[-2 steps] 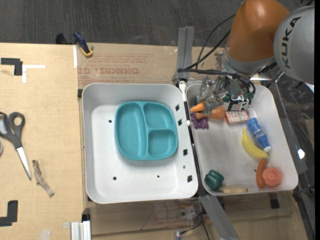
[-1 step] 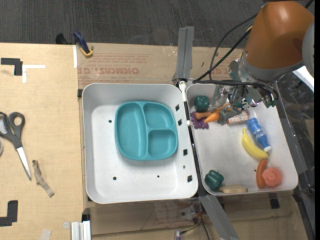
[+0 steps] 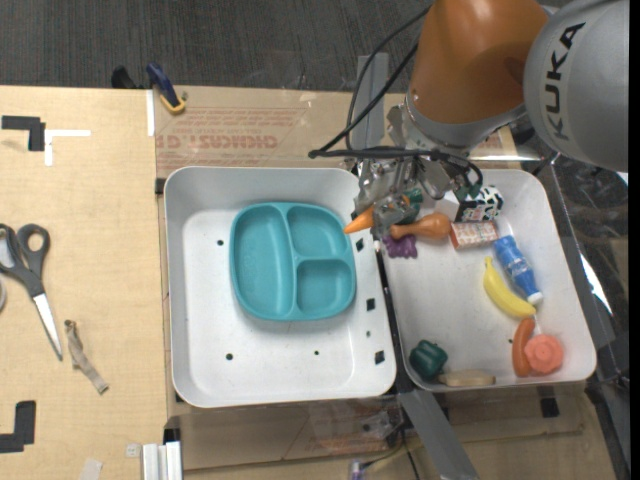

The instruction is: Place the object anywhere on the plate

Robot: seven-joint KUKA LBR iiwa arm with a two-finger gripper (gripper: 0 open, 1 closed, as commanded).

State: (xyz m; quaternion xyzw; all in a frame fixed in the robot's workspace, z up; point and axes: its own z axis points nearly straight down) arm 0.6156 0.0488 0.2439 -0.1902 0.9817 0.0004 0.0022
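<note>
A: We are looking down on two bins. The left bin [image 3: 190, 368] is holding a teal plate [image 3: 294, 261] with three compartments, lying near the middle.

B: We are seeing the gripper [image 3: 392, 204] hanging over the divide between the bins, at the top left corner of the right bin [image 3: 565, 268]. An orange carrot [image 3: 359, 222] is sticking out just below it, tip pointing toward the plate.

A: We are not confirming a hold. Cables and the wrist are masking the tool, so we cannot tell how it stands or whether the carrot is in it.

B: The carrot is sitting just beside the plate's right rim, apart from it.

A: In the right bin we are noting a banana [image 3: 505, 293], a blue bottle [image 3: 516, 265], a die [image 3: 479, 206], a green pepper [image 3: 429, 358].

B: On the bench at left, scissors [image 3: 32, 278] are lying.
</note>
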